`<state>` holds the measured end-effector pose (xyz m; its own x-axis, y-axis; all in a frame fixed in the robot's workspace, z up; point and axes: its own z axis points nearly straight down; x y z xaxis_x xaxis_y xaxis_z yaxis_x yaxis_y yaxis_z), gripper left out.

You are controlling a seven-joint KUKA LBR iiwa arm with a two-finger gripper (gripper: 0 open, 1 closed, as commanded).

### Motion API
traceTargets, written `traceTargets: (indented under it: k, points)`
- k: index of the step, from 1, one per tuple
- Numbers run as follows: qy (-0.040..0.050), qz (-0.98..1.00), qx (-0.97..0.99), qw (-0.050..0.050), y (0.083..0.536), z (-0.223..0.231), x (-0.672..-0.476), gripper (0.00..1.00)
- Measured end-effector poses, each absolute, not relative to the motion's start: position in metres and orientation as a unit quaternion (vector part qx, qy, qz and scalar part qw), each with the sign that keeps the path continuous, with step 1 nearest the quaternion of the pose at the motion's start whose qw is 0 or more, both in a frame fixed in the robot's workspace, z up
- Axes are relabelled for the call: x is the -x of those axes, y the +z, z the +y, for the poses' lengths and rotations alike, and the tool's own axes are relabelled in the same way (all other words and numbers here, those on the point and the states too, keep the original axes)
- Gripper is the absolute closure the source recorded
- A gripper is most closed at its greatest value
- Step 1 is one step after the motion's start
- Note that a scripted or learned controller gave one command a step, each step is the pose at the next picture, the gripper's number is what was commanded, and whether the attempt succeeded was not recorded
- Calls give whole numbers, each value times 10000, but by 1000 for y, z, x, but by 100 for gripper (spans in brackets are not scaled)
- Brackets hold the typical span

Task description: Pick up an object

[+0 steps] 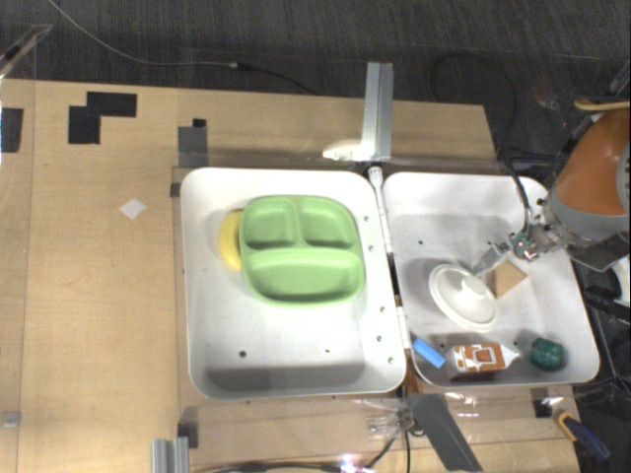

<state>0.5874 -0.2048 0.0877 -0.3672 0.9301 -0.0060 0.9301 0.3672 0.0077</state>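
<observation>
In the right bin (434, 205) lie a white bowl (461, 295), a small tan block (509, 281), a blue piece (426, 353), an orange-brown packet (480, 359) and a dark green ball (547, 354). My gripper (501, 257) reaches in from the right and hovers low over the bin. It sits just above the tan block and beside the bowl's upper right rim. The view shows nothing clearly held by it.
The left bin (207, 304) bears a green divided plate (299, 247) with a yellow object (229, 241) poking out at its left edge. A metal post (379, 111) stands behind the wall between the bins. The arm's orange band (595, 170) hangs over the right bin's far right corner.
</observation>
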Motion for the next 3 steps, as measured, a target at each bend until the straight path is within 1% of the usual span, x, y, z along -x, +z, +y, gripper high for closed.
traceTargets:
  k: [1, 2, 3]
  points:
    - [12, 7655, -6434, 25, 99, -204, -574, 0]
    - [13, 7874, -6164, 32, 87, -205, -572, 0]
    - [14, 7801, -6256, 43, 87, -197, -558, 0]
